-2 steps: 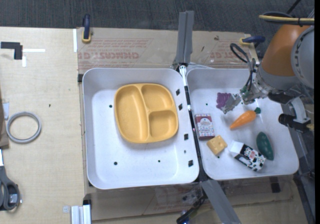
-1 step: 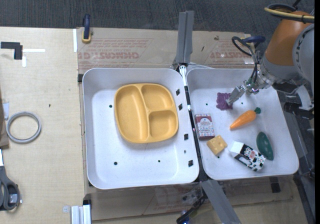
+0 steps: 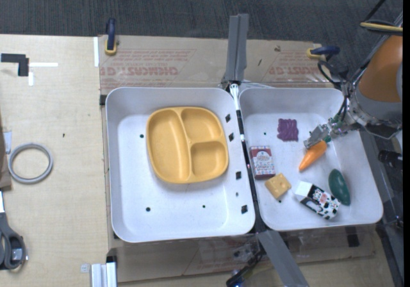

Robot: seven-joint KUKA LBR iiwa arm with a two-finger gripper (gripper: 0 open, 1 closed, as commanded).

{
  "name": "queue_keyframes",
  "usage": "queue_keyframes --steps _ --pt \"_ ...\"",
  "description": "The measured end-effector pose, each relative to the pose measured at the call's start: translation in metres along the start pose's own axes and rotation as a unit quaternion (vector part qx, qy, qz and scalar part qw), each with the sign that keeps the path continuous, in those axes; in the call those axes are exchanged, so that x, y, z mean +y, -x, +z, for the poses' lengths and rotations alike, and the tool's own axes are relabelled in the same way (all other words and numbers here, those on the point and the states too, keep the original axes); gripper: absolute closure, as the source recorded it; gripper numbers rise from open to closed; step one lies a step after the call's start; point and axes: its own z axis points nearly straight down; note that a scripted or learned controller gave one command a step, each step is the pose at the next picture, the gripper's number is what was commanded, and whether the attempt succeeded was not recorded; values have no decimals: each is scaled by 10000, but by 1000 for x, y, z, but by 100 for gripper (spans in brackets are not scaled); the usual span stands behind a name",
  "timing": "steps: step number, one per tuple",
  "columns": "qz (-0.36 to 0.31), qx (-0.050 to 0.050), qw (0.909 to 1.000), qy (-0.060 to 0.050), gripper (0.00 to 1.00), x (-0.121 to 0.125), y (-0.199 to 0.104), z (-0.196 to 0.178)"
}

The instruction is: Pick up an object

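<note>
The right bin (image 3: 359, 215) holds several small objects. An orange carrot (image 3: 311, 157) lies slanted near the middle right. My gripper (image 3: 322, 132) is low over the carrot's upper end, touching or just above it; the carrot still rests on the bin floor. Around it are a purple bunch of grapes (image 3: 287, 129), a small red box (image 3: 261, 161), a yellow cheese wedge (image 3: 278, 186), a black-and-white carton (image 3: 318, 200) and a dark green piece (image 3: 339, 187).
The left bin (image 3: 128, 215) holds a yellow divided plate (image 3: 188, 144). A grey divider post (image 3: 237, 49) stands between the bins at the back. A roll of tape (image 3: 28, 163) and scissors (image 3: 11, 247) lie on the bench at far left.
</note>
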Motion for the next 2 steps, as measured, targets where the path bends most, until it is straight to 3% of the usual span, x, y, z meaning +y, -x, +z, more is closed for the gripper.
queue_keyframes --steps 1,2 --pt "-16 -20 10000 4 100 1 1 -10" --pt "-17 -19 10000 3 0 1 1 -10"
